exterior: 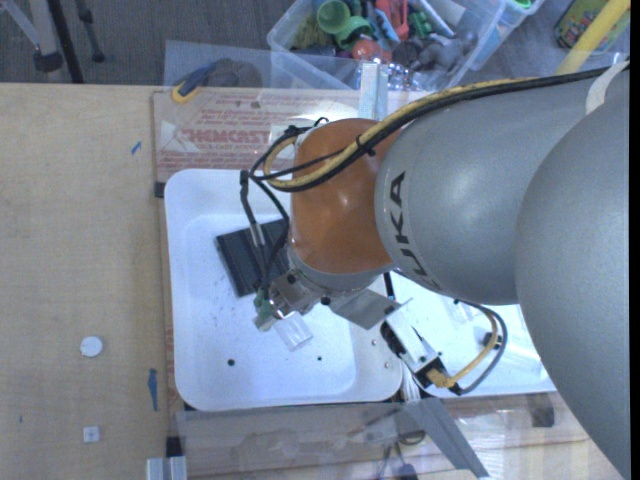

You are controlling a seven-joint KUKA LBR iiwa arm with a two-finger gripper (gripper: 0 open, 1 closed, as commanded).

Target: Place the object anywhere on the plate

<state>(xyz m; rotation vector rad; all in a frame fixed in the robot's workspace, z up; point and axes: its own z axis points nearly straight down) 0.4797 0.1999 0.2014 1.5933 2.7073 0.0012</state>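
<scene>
A flat black rectangular object (240, 255) lies in the left white bin (200, 348), toward its middle left, partly hidden under my arm. My gripper (282, 320) hangs low over the bin floor just right of and in front of the black object, close to its near corner. The grey arm with its orange band (335, 203) reaches in from the right and covers most of the bin's right half. I cannot make out anything between the gripper's tips.
The right bin (490, 368) is mostly hidden by the arm; cables loop beside it. Small dark specks dot the left bin floor. A clear tub of toys (390, 18) stands beyond the bench. Bare wooden bench top (80, 218) spreads to the left.
</scene>
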